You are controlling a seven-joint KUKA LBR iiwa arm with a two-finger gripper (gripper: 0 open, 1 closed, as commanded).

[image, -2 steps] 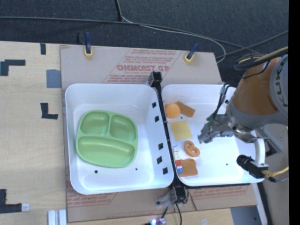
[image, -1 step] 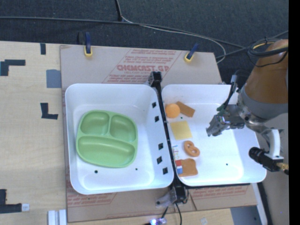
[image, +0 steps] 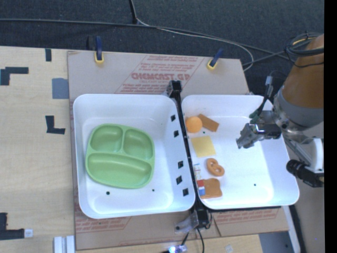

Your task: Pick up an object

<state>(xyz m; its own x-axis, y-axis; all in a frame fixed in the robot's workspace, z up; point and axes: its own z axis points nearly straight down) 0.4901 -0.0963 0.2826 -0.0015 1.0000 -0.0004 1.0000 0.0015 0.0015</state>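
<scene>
Left of pincer (image: 246,139), apart: cheese slice (image: 202,145), fingers seemingly empty.

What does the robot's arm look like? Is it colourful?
A little! The arm is mostly grey and rounded, with a big orange band wrapped around it. Dark cables loop over its top. At the end sits a small dark grey gripper made of metal.

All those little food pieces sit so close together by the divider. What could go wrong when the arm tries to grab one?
The gripper could nudge a neighbour: the orange ball touches the brown block, with the yellow slice just below. The pretzel and toast piece lie low and flat, perhaps hard to pinch.
</scene>
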